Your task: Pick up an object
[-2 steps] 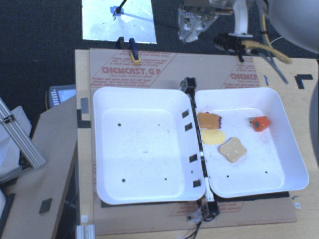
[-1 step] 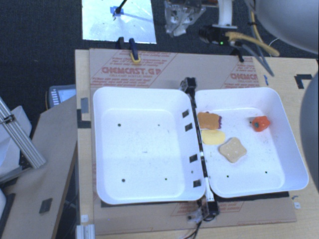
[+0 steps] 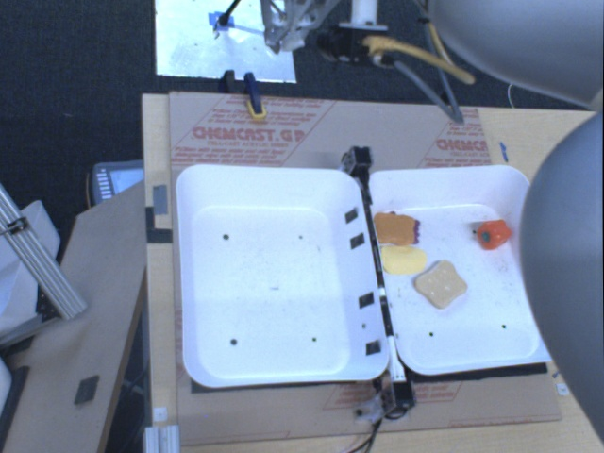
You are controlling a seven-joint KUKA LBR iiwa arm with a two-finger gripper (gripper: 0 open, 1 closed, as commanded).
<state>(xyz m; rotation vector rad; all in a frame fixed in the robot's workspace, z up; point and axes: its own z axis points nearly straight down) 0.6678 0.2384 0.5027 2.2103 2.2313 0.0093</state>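
Where the two white bins meet, a black clip-studded seam (image 3: 370, 270) runs from the far edge to the near edge, and everything else is placed from that seam. To its left lies the left bin (image 3: 193, 281), its floor bare white plastic with a few small dark dots. To its right lies the right bin (image 3: 510, 343), which holds all four objects: an orange-brown piece (image 3: 395, 228) just beside the seam at the far side, a pale yellow disc (image 3: 404, 260) touching its near edge and also close to the seam, a tan square piece (image 3: 441, 284) just right of the disc, and a small red-orange object (image 3: 492, 234) well apart from the seam toward the bin's right wall. Both bins rest on a cardboard sheet (image 3: 311, 125) printed with red lettering, which lies on a tan bench over dark carpet. Beyond the seam's far end, well past the bins, the gripper (image 3: 288, 22) hangs over a shiny metal plate (image 3: 193, 26); whether its jaws are spread or closed I cannot tell. The grey arm (image 3: 528, 26) bulks along the right side, overlapping the right bin's right edge.
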